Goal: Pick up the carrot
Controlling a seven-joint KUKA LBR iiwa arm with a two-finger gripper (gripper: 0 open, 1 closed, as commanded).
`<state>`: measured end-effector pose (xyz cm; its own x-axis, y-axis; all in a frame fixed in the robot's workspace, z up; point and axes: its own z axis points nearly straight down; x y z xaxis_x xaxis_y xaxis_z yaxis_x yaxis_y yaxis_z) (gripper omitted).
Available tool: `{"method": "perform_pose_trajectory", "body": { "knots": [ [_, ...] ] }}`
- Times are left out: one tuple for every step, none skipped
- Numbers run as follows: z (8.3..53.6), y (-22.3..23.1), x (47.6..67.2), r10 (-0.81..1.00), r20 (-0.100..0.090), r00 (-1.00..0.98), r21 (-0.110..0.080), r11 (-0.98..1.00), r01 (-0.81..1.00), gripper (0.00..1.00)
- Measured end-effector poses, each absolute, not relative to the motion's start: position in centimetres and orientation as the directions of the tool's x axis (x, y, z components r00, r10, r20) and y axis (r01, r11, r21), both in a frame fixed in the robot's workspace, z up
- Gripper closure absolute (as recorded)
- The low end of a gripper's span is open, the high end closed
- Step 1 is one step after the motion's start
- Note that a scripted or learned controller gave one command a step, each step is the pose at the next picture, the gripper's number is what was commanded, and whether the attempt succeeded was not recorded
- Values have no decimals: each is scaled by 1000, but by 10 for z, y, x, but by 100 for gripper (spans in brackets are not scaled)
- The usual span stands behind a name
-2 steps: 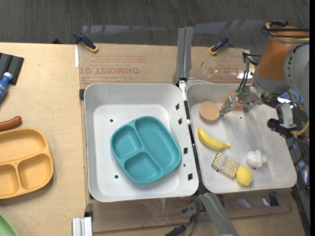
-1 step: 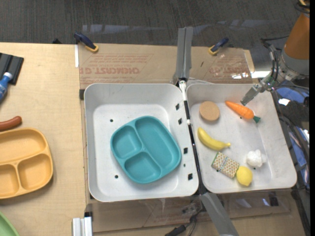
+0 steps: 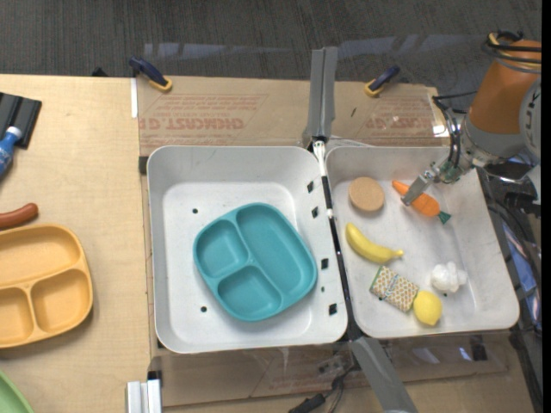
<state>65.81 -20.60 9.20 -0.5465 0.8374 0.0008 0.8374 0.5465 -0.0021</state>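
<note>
Gripper (image 3: 424,187) at carrot (image 3: 422,201), upper right bin (image 3: 491,231); jaw state indeterminate. Cookie (image 3: 367,195) and banana (image 3: 372,244) lie nearby, unobstructing.

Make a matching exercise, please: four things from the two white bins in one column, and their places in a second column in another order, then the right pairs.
Things:
1. carrot
2. teal plate
3. lemon
4. banana

Places:
A. near corner of the right bin, beside the patterned packet
B. alone in the left bin
C. far part of the right bin, at the gripper
D. middle of the right bin, below the round tan disc

Pairs: 1-C, 2-B, 3-A, 4-D
</note>
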Motion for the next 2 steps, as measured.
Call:
{"method": "perform_pose_trajectory", "body": {
  "knots": [
    [103, -207, 659, 838, -3, -545, 2, 545, 838, 100],
    [207, -129, 637, 851, -4, -524, 4, 524, 851, 100]
  ]
}}
